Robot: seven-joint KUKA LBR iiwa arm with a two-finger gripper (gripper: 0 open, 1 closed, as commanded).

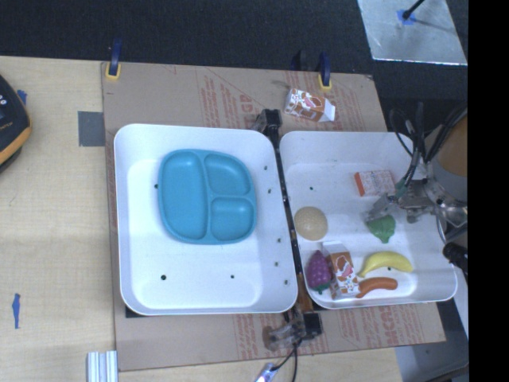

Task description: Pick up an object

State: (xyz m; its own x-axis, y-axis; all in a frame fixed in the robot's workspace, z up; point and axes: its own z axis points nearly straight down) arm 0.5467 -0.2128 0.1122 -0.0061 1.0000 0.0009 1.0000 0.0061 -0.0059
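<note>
The right white bin [334, 151] holds several toy foods. A green leafy piece [382, 228] lies by its right wall. Close by are an orange and white packet [373, 182], a tan ball [311, 223], purple grapes [319, 270], a small carton [343, 274], a banana [386, 263] and a red sausage [376, 286]. My gripper [384, 208] reaches in from the right. It hangs just above the green piece and below the packet. Nothing shows as lifted.
The left white bin [199, 293] carries a blue divided plate [207, 196]. A small snack carton [310, 106] lies on the cardboard behind the bins. Cables [413, 146] hang near the arm at the right. A yellow and black device [9, 126] sits at the left edge.
</note>
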